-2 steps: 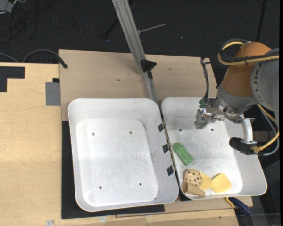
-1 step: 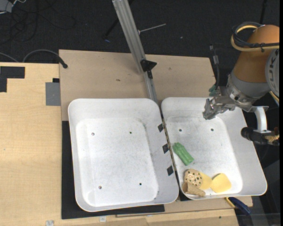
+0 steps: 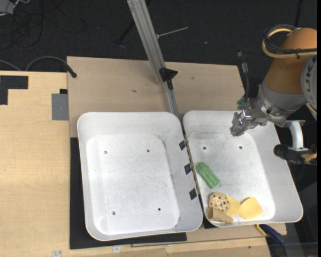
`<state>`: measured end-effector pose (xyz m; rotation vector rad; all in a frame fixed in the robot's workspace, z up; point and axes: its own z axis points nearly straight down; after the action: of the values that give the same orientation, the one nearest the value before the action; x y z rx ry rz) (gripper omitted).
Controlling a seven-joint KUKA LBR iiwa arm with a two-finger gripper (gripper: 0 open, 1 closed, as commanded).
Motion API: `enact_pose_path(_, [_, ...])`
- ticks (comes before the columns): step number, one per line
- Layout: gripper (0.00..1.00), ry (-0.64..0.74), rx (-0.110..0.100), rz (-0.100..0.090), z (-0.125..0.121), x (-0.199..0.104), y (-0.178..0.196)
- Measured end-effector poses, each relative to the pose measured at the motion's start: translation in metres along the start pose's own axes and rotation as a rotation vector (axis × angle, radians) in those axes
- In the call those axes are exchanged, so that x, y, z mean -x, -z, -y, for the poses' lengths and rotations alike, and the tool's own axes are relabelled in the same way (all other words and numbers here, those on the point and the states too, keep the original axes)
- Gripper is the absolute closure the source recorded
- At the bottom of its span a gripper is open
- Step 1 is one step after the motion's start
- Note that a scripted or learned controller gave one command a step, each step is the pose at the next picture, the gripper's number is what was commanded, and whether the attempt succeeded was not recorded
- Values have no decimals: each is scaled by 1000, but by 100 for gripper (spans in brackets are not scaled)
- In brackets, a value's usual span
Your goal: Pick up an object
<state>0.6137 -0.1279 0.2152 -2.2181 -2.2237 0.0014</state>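
Landmark: the right bin (image 3: 267, 159), the one I hang over; every place below is read from it.

Near corner: three things cluster at the bin's near edge. A speckled tan lump (image 3: 220, 204) sits beside the wall shared with the left bin (image 3: 96, 143). A pale yellow piece (image 3: 232, 206) touches it. A brighter yellow wedge (image 3: 251, 208) lies just beside that, toward the bin's outer side.

Mid bin: a green bar (image 3: 208, 174) lies alone on the floor, just beside the shared wall, apart from the near cluster.

Green bar, looks: short, stubby, matte green, flat on the floor; it seems soft-edged, though it is small here and I would not swear to its material.

Long axis: slanted, running from the shared wall at its far end toward the bin's middle at its near end.

Far end: my claw (image 3: 239, 125) hangs over the bin's far part, near the far wall, with bare white floor beneath.

Claw state: I cannot tell how the tips stand; they read as one dull metal knot, and nothing is visibly held.

Key relation: the green bar lies nearer the camera than my claw and toward the shared wall; the cluster lies further still along the same way.

Judgement: the bar looks the cleaner target, standing alone; I would close across its slant.
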Motion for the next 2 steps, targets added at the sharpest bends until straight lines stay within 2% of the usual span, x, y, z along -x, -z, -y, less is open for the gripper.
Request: enact_pose_path(2, [100, 1, -4, -3, 48, -96, 18])
